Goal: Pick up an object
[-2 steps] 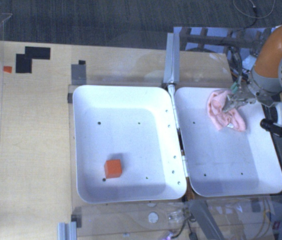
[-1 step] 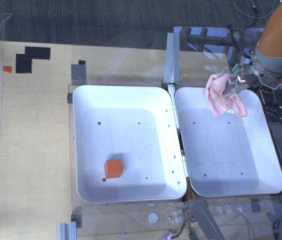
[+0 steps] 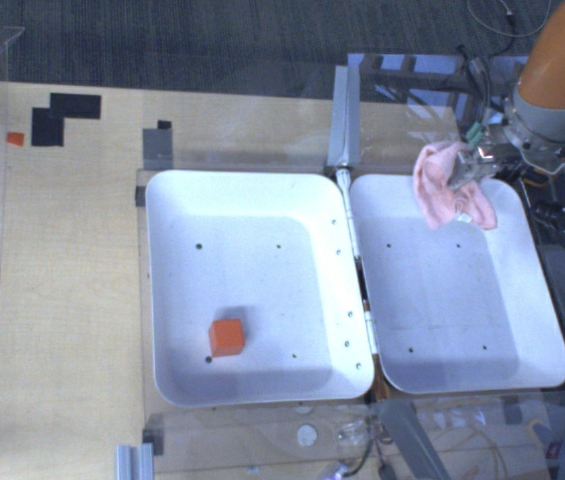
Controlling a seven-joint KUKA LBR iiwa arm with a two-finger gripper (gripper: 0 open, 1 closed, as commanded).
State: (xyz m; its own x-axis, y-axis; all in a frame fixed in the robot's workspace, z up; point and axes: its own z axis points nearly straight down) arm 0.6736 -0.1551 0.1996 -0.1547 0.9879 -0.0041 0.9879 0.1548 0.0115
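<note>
Orange block [image 3: 227,337] sits low-left — pincer [image 3: 469,164] clamped on crumpled, drooping pink cloth [image 3: 449,196].

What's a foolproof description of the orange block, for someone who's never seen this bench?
Start at the two white bins side by side and take the left bin. The orange block sits on its floor, toward the near left corner. It is small, boxy and solid orange, unlike the floppy pink cloth at the gripper over the right bin.
</note>
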